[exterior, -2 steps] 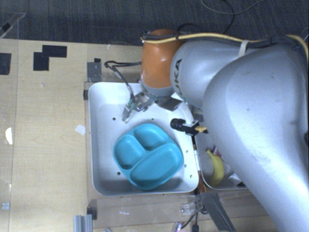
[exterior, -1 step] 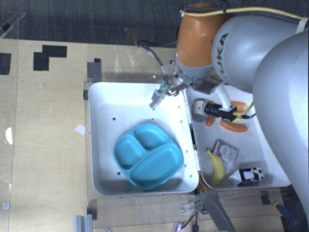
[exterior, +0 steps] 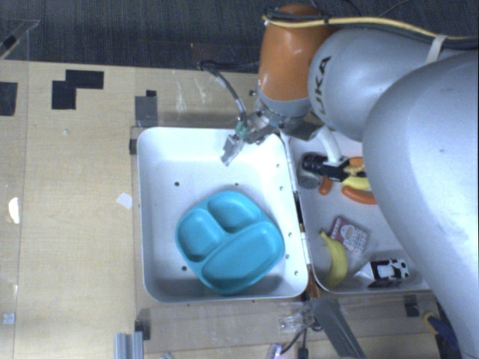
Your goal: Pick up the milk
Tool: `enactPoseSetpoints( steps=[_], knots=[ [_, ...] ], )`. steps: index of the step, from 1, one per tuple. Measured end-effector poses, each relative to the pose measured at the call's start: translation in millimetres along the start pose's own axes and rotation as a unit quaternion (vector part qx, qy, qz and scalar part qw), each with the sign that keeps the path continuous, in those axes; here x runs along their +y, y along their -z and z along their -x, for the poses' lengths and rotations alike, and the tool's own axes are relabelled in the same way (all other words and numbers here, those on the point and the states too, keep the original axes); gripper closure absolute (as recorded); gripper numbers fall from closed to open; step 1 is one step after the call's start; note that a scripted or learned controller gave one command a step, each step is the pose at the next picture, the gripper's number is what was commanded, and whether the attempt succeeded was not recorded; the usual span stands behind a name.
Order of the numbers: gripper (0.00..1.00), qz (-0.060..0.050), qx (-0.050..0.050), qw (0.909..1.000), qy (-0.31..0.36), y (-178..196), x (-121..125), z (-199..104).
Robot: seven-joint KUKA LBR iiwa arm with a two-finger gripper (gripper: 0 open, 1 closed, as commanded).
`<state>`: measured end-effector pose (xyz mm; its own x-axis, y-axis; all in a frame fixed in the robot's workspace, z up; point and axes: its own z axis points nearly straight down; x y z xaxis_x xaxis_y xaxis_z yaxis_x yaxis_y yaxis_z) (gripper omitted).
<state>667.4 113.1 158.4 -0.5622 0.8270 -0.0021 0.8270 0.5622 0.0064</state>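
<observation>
The hand (exterior: 233,146) hangs over the far edge of the left bin (exterior: 161,200), and whether it is apart or together I cannot tell. The milk (exterior: 389,271), a small black-and-white carton, lies well away from it in the other bin, beyond the banana (exterior: 336,258). The blue divided plate (exterior: 230,239) sits below the hand, likely waiting as a drop spot.

we see a pale wooden tabletop (exterior: 67,223) with black square marks (exterior: 75,87), and dark grey carpet (exterior: 135,13) beyond it.
</observation>
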Motion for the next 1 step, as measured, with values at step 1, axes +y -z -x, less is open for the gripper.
enactPoseSetpoints(
  steps=[1],
  knots=[
    [0.0,0.0,0.0,0.9982,-0.06,28.1,-20.9,10.4]
  ],
)
